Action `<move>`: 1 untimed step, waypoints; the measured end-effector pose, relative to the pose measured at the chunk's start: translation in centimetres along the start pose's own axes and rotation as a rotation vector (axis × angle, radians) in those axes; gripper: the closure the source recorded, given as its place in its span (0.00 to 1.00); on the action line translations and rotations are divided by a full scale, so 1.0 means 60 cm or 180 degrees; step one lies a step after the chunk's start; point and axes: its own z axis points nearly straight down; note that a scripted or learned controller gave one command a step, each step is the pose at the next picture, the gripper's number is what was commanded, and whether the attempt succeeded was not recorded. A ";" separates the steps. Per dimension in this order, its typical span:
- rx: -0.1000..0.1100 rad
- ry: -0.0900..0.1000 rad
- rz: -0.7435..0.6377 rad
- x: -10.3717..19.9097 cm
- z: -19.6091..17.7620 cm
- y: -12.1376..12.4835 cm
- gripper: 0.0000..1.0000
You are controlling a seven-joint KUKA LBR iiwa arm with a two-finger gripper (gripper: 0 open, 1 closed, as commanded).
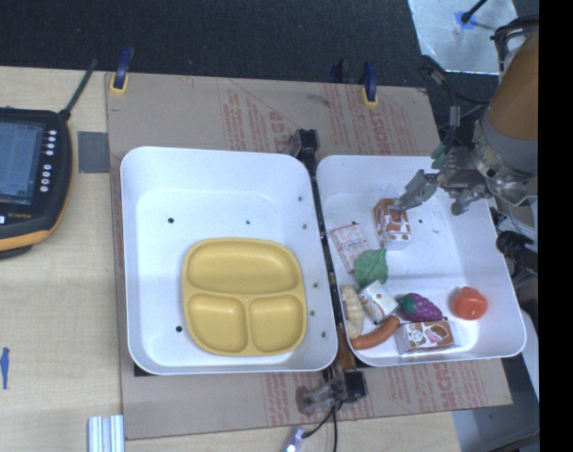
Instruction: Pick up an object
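My gripper point(441, 196) hangs over the back of the right bin point(484, 252). Its fingers are spread open and nothing sits between them. The left fingertip point(416, 190) is just above and to the right of a small brown and white carton point(392, 222). Further toward the front lie a white packet point(350, 243), a green leafy piece point(371, 266), a small white carton point(378, 301), purple grapes point(420, 306), a red tomato point(469, 302), an orange sausage point(374, 332), a pale bread-like piece point(350, 311) and a brown box point(425, 335).
The left bin point(154, 205) holds a yellow divided tray point(244, 295). A black and orange pendant point(18, 172) lies on the bench at the far left. Blue clamps point(369, 81) pin the cardboard at the back.
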 end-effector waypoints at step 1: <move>-0.0031 -0.0007 -0.0007 0.024 0.225 0.141 0.00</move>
